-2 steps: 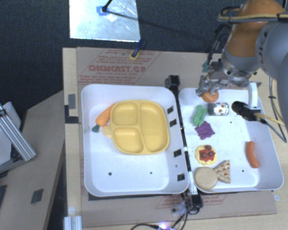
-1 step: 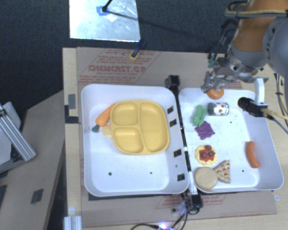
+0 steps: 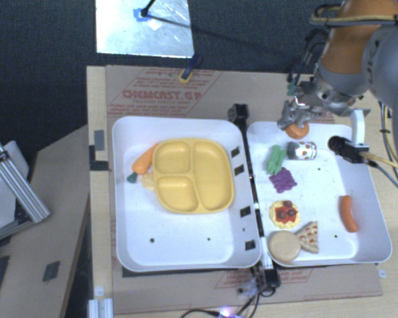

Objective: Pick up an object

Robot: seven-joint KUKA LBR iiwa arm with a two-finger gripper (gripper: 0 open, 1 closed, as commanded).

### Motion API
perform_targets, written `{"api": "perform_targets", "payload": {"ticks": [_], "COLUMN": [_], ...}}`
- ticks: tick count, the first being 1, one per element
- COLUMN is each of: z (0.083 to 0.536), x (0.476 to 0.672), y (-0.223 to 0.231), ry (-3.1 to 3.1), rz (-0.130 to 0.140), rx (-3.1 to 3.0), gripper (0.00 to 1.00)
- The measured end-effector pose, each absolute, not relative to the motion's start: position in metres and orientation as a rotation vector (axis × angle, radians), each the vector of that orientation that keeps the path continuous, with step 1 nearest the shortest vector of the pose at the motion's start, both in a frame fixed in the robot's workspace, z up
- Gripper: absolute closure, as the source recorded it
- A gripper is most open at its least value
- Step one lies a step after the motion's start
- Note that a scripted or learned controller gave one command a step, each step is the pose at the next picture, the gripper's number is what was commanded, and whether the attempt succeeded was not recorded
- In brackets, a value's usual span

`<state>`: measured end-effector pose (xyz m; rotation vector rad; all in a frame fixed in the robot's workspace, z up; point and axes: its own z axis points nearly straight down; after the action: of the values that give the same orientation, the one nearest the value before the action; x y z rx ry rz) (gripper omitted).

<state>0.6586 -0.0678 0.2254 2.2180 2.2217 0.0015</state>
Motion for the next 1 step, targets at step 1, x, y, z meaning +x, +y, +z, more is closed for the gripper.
{"api": "perform_targets", "payload": {"ticks": [1], "z": [0.2147], "x": [0.6582], "y": [-0.0572], "ry": [2.226], "rz": [0.002], "rx": [2.214], "gripper": [1.0]}}
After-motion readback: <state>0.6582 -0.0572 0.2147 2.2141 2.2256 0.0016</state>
